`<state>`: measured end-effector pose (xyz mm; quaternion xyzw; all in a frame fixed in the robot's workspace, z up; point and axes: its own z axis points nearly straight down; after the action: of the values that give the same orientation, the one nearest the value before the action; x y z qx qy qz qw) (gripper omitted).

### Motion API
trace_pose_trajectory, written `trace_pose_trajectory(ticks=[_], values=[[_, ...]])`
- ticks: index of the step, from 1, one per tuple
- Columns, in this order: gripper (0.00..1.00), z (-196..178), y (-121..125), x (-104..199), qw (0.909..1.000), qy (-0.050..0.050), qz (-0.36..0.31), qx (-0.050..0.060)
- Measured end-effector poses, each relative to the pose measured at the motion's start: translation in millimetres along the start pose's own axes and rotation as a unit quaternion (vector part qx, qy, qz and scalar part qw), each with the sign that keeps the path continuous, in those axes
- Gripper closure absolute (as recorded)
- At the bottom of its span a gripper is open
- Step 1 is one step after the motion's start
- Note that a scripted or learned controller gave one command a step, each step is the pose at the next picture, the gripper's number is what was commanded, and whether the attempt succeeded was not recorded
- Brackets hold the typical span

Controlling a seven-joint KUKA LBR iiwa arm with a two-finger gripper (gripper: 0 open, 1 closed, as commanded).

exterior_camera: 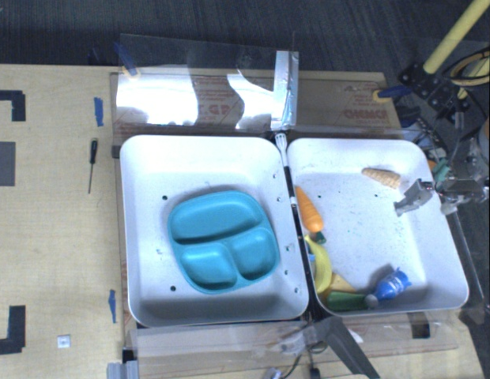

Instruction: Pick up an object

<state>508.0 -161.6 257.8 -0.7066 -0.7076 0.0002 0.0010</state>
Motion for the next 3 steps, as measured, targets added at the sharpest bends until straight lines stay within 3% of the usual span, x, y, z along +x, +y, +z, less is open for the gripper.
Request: trace_pose_trajectory(ticks=[1,2,3], values=[[0.00,81.9,46.4,8.0,1.0000,0.001,0.005,0.003],[0.00,49.4,66.6,48.4,1.0000,0.000,0.005,-0.003],[0.00,93.3,94.8,-1.2,0.9976,-0.001,0.069,-0.001]])
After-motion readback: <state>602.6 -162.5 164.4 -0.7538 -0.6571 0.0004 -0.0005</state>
